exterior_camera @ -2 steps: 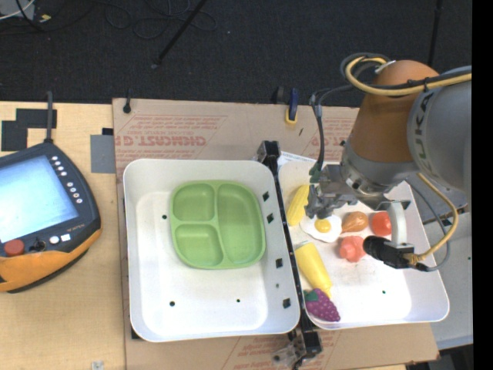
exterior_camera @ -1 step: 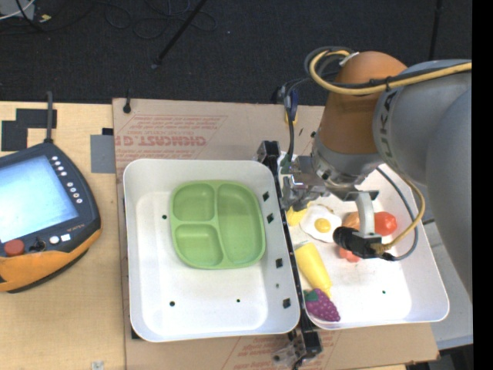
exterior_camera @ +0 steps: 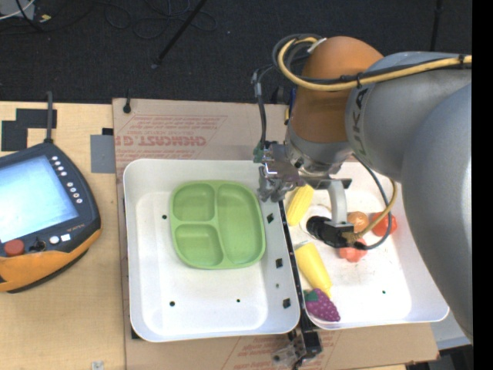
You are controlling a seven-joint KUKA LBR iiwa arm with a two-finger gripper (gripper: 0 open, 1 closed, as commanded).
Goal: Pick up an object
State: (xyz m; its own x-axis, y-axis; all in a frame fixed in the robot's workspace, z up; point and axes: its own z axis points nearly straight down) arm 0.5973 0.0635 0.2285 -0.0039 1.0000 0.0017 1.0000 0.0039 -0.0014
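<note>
Inspector: The gripper hangs over the right bin, ten o'clock rim; open or closed, cannot tell.
Clerk: Object?
Inspector: The yellow corn, at its four o'clock. Judged the target, being nearest.

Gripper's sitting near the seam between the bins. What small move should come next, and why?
Probably a short shift toward the view's right, to centre over the upper yellow toy before lowering. The gripper hangs above the bins' adjoining rims, and that toy lies just beside it in the right bin, the nearest thing to pick.
</note>
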